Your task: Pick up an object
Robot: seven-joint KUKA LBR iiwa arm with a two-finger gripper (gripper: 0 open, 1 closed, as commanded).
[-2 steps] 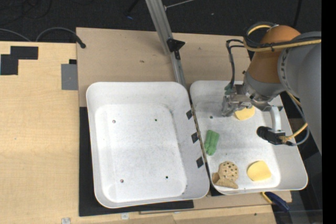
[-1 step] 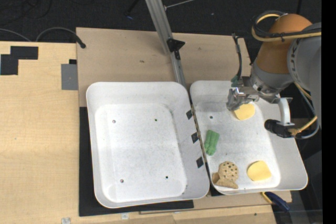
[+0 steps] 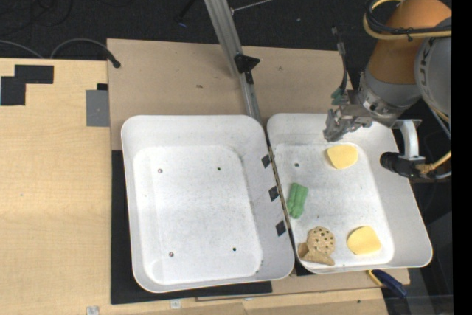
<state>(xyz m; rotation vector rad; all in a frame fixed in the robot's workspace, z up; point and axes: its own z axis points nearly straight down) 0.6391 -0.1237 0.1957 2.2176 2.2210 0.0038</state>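
White left bin sits beside the right bin. In the right one lie a green piece, a cookie and two yellow pieces. Gripper hangs just left of the upper yellow one; its state I cannot tell.

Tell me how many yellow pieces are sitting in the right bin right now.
2. One yellow piece lies near the bin's far end, just beside the gripper. The other yellow piece lies near the front right corner, right of the tan cookie-like item. Nothing looks hidden.
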